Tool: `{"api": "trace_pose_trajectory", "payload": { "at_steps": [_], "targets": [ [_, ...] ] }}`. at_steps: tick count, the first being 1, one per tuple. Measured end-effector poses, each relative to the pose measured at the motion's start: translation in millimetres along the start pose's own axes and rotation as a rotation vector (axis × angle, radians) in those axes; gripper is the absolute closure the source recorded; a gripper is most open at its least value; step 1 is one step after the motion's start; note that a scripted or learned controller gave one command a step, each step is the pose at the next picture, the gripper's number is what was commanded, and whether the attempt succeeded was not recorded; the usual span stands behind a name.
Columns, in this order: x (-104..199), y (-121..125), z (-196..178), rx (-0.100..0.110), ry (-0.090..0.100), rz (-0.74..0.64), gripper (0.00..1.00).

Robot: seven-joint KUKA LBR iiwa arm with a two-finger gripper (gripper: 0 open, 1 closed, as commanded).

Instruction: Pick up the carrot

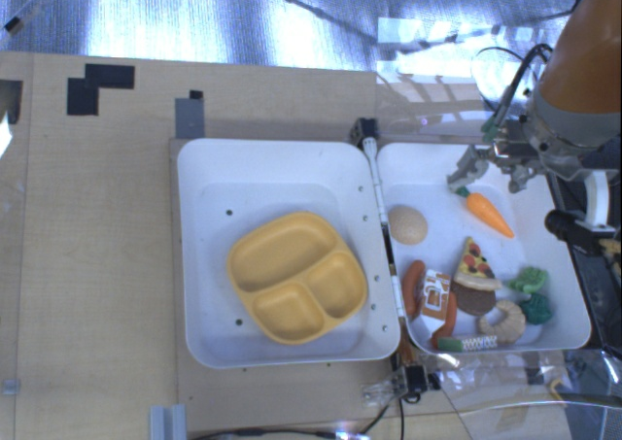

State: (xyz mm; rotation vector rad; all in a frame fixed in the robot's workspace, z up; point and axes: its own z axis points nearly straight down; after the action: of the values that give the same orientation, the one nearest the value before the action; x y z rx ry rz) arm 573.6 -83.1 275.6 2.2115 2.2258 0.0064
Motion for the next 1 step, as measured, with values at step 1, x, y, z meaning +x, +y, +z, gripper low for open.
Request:
{"api": "trace_pose_trajectory", "payload": {
  "at_steps": [1],
  "targets": [
    [-64.4,36.1,88.9,0.008,-0.002,-0.024,0.0]
  ]
}}
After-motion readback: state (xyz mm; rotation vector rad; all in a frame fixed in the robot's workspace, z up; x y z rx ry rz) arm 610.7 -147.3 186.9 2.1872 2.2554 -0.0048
